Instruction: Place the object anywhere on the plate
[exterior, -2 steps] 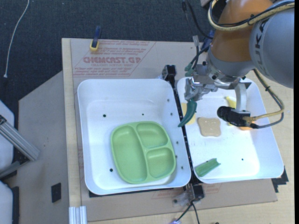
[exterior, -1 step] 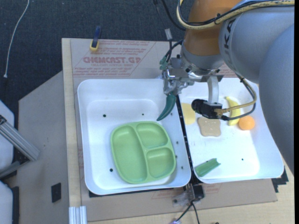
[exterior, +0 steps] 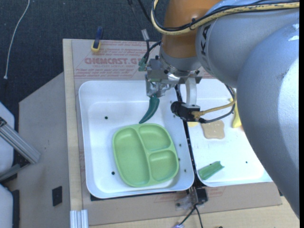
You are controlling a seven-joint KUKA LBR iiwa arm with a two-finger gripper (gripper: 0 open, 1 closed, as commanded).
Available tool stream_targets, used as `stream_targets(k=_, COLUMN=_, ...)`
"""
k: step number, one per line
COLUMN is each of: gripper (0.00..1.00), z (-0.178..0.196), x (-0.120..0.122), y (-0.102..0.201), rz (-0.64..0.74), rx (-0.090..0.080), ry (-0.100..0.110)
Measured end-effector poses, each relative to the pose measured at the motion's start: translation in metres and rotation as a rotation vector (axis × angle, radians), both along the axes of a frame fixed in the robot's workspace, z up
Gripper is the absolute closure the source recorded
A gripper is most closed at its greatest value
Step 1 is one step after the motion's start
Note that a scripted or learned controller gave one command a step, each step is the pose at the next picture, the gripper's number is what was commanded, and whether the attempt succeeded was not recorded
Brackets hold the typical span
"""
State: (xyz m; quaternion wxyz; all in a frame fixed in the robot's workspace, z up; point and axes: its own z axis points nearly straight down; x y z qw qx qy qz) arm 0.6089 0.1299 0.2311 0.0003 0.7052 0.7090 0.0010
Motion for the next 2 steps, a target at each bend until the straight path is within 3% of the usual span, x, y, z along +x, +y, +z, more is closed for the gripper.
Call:
stream_targets(k=1, gripper=1.00, z=-0.0007, x=0.0123, y=0.0263, rz=-0.003, rx=0.000, ry=-0.001)
stream_targets(k=2, gripper=0.00, z=-0.0004, x=0.0119, y=0.0251, rz=-0.004, rx=-0.001, ry=0.000)
